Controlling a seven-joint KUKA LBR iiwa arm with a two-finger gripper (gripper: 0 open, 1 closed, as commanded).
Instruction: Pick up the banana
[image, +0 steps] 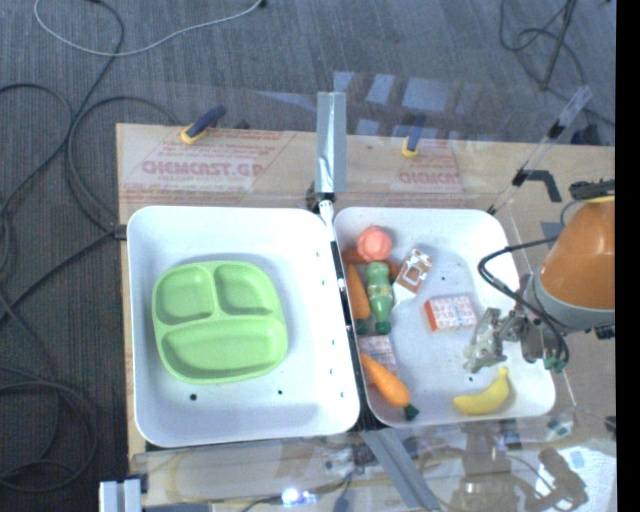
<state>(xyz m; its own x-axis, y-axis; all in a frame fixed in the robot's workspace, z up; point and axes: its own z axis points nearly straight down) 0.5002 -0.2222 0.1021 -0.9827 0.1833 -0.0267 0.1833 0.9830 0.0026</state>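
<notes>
You will find the curved yellow banana lying flat near the front right corner of the right-hand shallow white bin. The grey two-finger gripper hangs just above and behind it, fingers pointing down toward the bin floor; nothing sits between them, and their spread cannot be judged at this resolution. Beside the gripper lies a small orange-and-white box. The left white bin holds a green compartment tray.
</notes>
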